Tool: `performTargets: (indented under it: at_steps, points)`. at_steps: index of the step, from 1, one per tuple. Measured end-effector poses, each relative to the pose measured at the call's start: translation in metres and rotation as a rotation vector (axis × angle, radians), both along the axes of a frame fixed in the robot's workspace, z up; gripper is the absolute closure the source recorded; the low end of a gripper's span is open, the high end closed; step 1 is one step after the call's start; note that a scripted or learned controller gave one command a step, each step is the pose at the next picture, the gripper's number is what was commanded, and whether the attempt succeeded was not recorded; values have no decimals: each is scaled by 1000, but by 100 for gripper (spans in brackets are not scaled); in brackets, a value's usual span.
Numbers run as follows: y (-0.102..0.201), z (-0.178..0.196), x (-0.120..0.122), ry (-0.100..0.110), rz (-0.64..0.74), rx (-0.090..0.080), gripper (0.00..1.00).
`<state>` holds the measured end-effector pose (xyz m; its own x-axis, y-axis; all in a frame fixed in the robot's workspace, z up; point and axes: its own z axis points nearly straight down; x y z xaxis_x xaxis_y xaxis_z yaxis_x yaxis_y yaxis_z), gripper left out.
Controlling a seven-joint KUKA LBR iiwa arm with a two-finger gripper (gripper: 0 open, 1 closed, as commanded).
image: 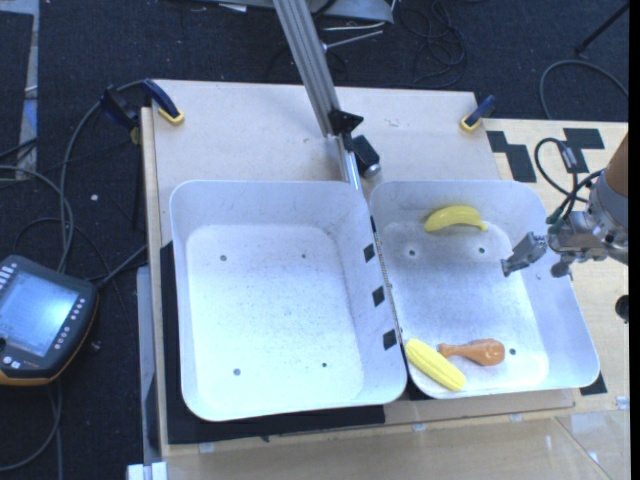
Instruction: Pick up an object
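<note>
From where I stand, the end effector (535, 253) hangs at the right-hand edge of the right bin (565, 308), and I cannot tell whether it is open or closed; nothing shows in its grip. Three candidates lie in that bin. The banana (455, 218) rests toward the bin's far wall, near its middle and well apart from the others. The corn cob (435, 365) lies in the bin's near-left corner, hard against the divider where the two bins meet, and the orange drumstick toy (475, 351) sits just beside it, touching or nearly so.

Judging by this, the banana looks the sounder choice: it has bare floor all round, so the arm can come straight down over its thickest part and close across its narrow width. The corn and drumstick crowd each other and the wall, which risks a finger landing on the rim or nudging one piece into the other. The left bin (200, 268) holds nothing of use, so the arm should work within the right bin on this worktop (260, 133).
</note>
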<state>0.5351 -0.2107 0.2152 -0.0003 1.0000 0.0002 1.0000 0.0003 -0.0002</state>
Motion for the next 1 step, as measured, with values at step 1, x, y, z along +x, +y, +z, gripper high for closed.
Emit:
performTargets:
  at_steps: [1]
  points:
    - [5, -52, -10, 4, 0, 1, 0]
